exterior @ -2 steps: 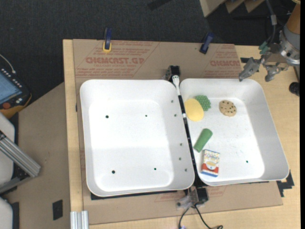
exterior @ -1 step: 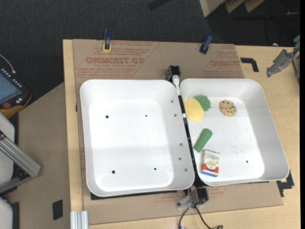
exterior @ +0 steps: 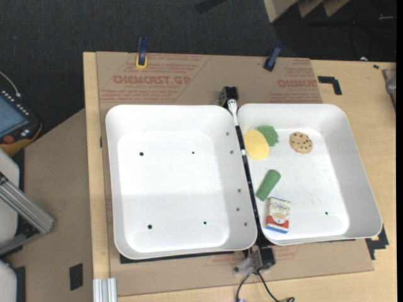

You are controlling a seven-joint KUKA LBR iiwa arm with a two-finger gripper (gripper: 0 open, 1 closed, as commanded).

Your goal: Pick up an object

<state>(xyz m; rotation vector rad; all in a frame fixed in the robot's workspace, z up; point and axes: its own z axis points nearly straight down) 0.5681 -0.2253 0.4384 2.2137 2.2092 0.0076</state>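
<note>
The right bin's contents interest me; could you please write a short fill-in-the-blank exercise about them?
1. The cookie lies in the ____ bin.
2. The yellow lemon touches a bumpy object coloured ____.
3. The small carton lies nearest the bin's ____ edge.
4. The green cylinder lies between the lemon and the ____.

Missing words: right; green; front; carton

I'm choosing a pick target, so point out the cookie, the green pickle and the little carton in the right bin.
cookie (exterior: pixel 301 142), camera view, centre of its top face.
green pickle (exterior: pixel 269 184), camera view, middle of its length.
little carton (exterior: pixel 278 214), camera view, centre of its printed front.
</note>
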